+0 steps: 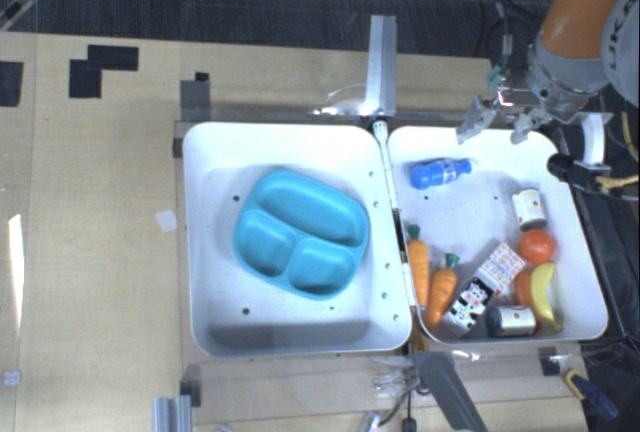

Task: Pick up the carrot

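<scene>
Carrot (419, 270) well apart from gripper (497, 126).

Legible text: none. Printed patterns show on the small carton (499, 269) and two cans (529, 208) near the tomato (538, 245), too small to read.

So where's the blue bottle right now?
The blue bottle lies on its side near the top-left corner of the right bin, close to the divider between the bins, with the claw hanging above and to its right.
</scene>
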Motion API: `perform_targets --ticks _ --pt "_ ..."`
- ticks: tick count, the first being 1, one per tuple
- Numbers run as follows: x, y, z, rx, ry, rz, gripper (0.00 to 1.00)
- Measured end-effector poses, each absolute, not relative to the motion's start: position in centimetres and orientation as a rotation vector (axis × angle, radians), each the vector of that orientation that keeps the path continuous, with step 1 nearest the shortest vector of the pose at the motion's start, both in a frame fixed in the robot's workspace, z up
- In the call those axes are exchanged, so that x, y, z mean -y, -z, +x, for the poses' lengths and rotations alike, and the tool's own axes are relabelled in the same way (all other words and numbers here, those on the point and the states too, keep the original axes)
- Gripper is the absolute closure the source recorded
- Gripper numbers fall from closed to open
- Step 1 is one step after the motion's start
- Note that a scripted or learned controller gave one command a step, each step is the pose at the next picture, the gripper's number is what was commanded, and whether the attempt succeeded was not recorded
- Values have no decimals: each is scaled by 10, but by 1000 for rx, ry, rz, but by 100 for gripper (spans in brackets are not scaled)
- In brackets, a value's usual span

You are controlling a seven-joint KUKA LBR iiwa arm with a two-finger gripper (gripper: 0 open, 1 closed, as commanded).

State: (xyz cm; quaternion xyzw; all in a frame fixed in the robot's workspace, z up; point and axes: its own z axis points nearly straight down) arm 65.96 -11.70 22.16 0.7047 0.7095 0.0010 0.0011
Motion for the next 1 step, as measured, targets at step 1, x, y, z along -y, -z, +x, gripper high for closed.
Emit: perform_targets --ticks 1 --pt "82 -91 591 -2199 -6 2238 0"
